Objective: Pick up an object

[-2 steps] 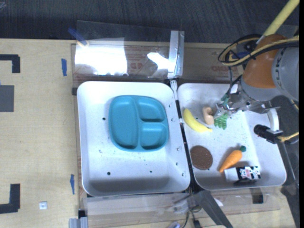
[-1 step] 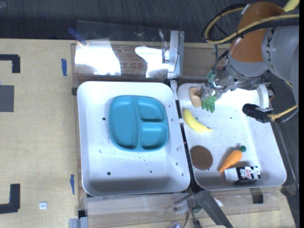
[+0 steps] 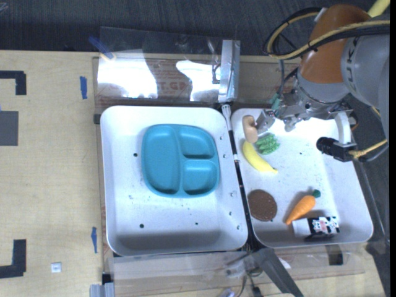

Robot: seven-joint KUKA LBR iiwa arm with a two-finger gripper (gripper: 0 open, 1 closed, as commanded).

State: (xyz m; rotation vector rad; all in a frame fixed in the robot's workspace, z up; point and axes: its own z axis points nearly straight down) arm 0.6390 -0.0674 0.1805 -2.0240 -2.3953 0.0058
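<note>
In the right bin (image 3: pixel 346 184) lie a yellow banana (image 3: pixel 258 158), a green leafy piece (image 3: pixel 268 144), a small tan piece (image 3: pixel 249 127), a brown round disc (image 3: pixel 262 204), an orange carrot (image 3: pixel 301 207) and a small black-and-white box (image 3: pixel 323 226). My gripper (image 3: pixel 276 122) hangs over the far left part of this bin, just above and right of the green piece and beside the tan piece. Its two fingers stand apart, open, with nothing between them.
The left bin (image 3: pixel 117 166) holds a blue divided plate (image 3: pixel 180 159). A metal bracket (image 3: pixel 228 73) stands behind the seam between the bins. Yellow and black cables (image 3: pixel 291 30) loop above the arm at the upper right. A black part of the arm (image 3: pixel 334 147) juts over the right bin.
</note>
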